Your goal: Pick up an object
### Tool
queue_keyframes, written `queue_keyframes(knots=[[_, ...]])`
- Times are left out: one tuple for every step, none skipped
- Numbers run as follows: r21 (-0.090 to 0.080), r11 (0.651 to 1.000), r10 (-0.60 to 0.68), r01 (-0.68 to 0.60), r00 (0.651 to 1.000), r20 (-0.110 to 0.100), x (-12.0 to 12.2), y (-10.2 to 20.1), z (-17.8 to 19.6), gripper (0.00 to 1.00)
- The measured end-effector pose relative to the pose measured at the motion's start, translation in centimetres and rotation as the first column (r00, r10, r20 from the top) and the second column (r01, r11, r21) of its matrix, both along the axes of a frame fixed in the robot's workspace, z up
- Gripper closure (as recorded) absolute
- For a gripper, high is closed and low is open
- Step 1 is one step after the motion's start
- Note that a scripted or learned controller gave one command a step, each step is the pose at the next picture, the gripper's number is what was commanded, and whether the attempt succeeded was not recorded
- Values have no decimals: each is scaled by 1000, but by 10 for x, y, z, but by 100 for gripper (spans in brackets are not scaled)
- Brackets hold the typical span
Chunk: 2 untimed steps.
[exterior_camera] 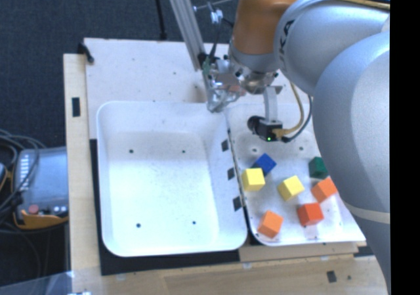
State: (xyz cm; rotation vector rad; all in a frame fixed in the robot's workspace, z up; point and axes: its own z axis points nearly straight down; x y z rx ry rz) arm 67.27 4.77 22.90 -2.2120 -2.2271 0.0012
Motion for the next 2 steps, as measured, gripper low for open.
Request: queue_keyframes(knots=[[0,1000,0,0,1000,4,-5,45,12,100],[-1,1000,-4,4,1000,3,-5,42,11,0]])
